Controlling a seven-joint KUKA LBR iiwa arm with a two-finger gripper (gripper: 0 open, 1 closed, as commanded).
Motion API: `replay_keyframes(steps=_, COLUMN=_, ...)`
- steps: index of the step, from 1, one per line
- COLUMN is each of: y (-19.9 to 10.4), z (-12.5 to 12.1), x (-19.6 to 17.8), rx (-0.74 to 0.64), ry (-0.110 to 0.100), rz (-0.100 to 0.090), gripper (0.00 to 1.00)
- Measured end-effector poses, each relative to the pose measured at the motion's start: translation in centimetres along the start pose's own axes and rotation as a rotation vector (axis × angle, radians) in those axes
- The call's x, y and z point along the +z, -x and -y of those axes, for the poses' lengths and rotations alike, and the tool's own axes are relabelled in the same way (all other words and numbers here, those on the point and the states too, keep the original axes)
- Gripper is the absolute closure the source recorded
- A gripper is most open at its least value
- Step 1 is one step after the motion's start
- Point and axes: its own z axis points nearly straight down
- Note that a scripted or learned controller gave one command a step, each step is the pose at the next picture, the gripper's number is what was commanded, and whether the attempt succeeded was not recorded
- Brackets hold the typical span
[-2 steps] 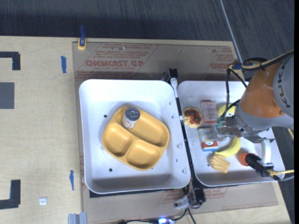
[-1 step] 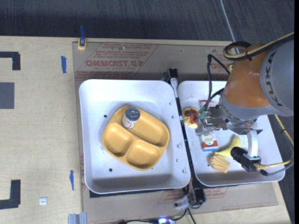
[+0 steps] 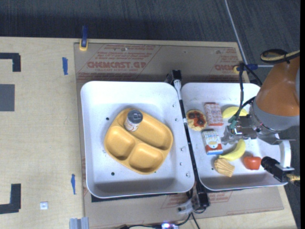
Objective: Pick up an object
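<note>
My tool (image 3: pixel 237 130) hangs low in the right bin (image 3: pixel 200 168), at the end of my grey arm with its orange band, which comes in from the right. I cannot tell how it is set or whether it has hold of anything: the metal parts blur together and the wrist covers much of it.

The banana (image 3: pixel 236 150) lies touching or just below the tool, on the near side, its long axis slanting from upper right to lower left. That is my likely pick, and I judge the grip should cross that axis. A second yellow fruit (image 3: pixel 230 112) sits just beyond the tool, partly hidden by my arm. The small juice carton (image 3: pixel 211 141) is just left of the tool, the red tomato-like piece (image 3: pixel 252 162) near right, and a ridged yellow snack (image 3: pixel 223 166) nearer the front.

In the left bin (image 3: pixel 95 128), well apart, a yellow divided tray (image 3: pixel 145 149) carries a small can (image 3: pixel 134 119).
</note>
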Motion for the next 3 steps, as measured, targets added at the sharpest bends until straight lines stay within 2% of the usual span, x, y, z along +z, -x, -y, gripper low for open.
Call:
replay_keyframes(steps=1, y=0.0, z=0.0, x=0.0, rx=0.0, ry=0.0, rz=0.0, gripper=0.0)
replay_keyframes(steps=2, y=1.7, z=-2.2, x=9.9, rx=0.0, ry=0.004, rz=0.001, gripper=0.0)
replay_keyframes(steps=3, y=1.8, z=-2.3, x=8.9, rx=0.0, ry=0.007, rz=0.002, gripper=1.0)
